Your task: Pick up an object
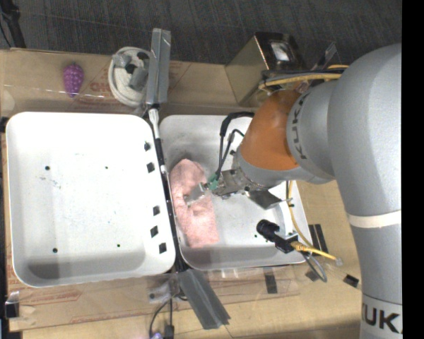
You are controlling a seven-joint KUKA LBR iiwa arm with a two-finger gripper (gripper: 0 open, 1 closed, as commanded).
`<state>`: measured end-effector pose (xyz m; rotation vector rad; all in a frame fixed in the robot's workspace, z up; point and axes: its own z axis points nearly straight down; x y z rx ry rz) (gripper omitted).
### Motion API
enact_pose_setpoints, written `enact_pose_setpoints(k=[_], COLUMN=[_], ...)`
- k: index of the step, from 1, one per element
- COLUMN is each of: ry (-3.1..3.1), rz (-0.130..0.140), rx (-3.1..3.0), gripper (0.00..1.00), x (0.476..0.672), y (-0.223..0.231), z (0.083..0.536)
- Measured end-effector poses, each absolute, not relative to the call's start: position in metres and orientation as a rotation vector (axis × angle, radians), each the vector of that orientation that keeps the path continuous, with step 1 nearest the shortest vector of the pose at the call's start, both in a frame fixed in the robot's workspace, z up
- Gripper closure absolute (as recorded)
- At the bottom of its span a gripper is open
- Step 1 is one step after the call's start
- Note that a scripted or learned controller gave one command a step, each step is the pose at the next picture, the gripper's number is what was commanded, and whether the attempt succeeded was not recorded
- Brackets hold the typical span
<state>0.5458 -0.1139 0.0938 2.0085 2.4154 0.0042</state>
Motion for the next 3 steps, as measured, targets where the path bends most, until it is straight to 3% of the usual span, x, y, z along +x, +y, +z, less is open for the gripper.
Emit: enact_pose_setpoints(k=[1,2,3], ry=[2.403,2.409,2.198], rz=[0.001,0.002,-0.005], rx=[2.019,2.017,2.249], gripper=[0.0,1.0,1.0], x=[0.586,0.587,0.645], y=[-0.099,-0.099,-0.05], z=[0.094,0.104,0.191])
